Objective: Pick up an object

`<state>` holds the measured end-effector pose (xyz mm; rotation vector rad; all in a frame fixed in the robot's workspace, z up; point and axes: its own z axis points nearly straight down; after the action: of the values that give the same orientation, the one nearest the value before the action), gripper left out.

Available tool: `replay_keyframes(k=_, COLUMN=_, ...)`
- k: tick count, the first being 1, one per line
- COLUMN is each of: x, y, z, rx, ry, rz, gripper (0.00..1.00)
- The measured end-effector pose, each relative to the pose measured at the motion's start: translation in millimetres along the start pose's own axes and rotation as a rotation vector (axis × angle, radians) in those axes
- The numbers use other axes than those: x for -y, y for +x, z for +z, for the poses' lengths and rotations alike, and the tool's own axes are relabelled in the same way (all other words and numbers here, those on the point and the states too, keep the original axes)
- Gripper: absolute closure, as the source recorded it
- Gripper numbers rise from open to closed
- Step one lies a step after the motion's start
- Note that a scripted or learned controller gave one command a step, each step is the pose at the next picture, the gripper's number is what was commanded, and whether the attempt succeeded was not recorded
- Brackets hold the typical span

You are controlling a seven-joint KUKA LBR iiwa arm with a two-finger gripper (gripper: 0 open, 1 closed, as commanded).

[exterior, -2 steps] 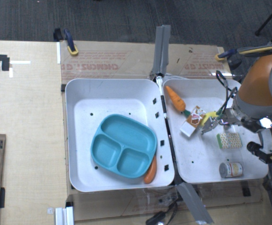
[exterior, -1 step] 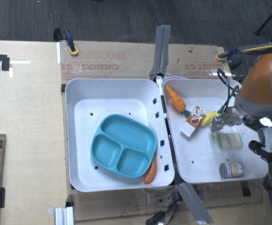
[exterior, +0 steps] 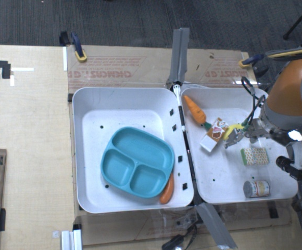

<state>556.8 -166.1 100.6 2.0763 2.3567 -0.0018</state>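
My gripper (exterior: 232, 137) is low in the right bin (exterior: 213, 184), at the end of the grey arm with the orange band (exterior: 292, 87). It sits just right of a small white and red carton (exterior: 213, 135), with a yellow item (exterior: 236, 127) right against it. An orange toy carrot (exterior: 195, 111) lies up and to the left of the carton. A green and white sponge (exterior: 255, 156) lies just below and right of the gripper. A small tin can (exterior: 256, 188) lies on its side near the bin's front edge.
The left bin (exterior: 88, 139) holds a blue divided plate (exterior: 138, 162), with an orange sausage-shaped toy (exterior: 166, 189) at its lower right edge. A grey divider post (exterior: 179, 56) stands between the bins at the back. Cables hang off the arm at the right.
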Motion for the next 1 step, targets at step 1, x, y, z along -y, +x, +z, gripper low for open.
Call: replay_keyframes(k=1, x=-66.6, y=2.1, z=9.1, rx=0.000, ry=0.001, rz=0.156, gripper=0.00)
